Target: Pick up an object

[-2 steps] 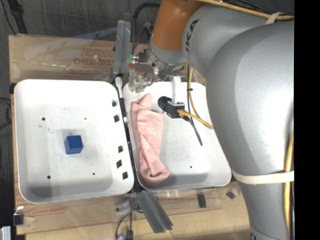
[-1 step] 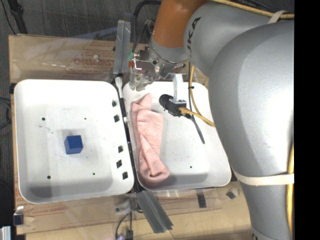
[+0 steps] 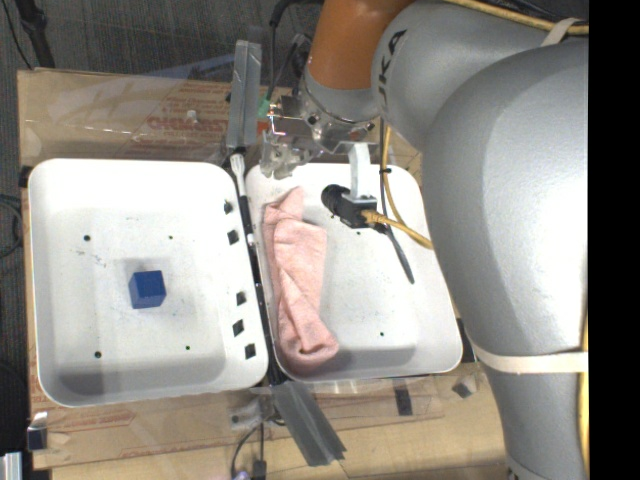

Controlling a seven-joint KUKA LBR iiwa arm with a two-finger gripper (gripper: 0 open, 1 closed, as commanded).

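a blue cube (image 3: 147, 288) is seen in the left bin (image 3: 60, 193), toward 8 o'clock of centre. a pink cloth (image 3: 298, 278) lies along the right bin's (image 3: 440, 343) left wall. the gripper (image 3: 280, 158) is poised at the cloth's 12 o'clock end; claw state cannot be told.

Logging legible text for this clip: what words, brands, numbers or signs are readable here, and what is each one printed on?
"KU": dark letters on the grey arm, just below its orange band; the rest of the word curves out of sight.
Faint reddish print on the brown board behind the left bin: too blurred to read.
The pink cloth, blue cube and right bin carry no visible text.
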